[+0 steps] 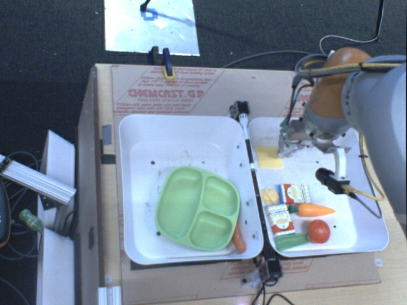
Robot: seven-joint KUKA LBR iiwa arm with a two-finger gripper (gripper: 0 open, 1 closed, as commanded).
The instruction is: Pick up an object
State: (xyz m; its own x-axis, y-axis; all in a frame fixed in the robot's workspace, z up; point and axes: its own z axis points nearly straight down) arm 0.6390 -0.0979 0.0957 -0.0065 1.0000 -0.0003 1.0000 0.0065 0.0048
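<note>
Round red tomato (319,231) lay nearest, at the right white bin's (369,230) front. Flat yellow cheese slice (269,157) lay at that bin's rear-left, just left of the gripper (287,146); jaw state undeterminable.

Grey arm (378,100), orange band (334,81), metallic gripper (289,145).

A flat yellow cheese slice (269,158) is lying near the far left corner of the right bin (375,234). Nearer its front edge, a carrot (315,210), a red tomato (319,231), a green cucumber (291,240) and two small red-and-white cartons (287,203) are resting clustered together.
</note>
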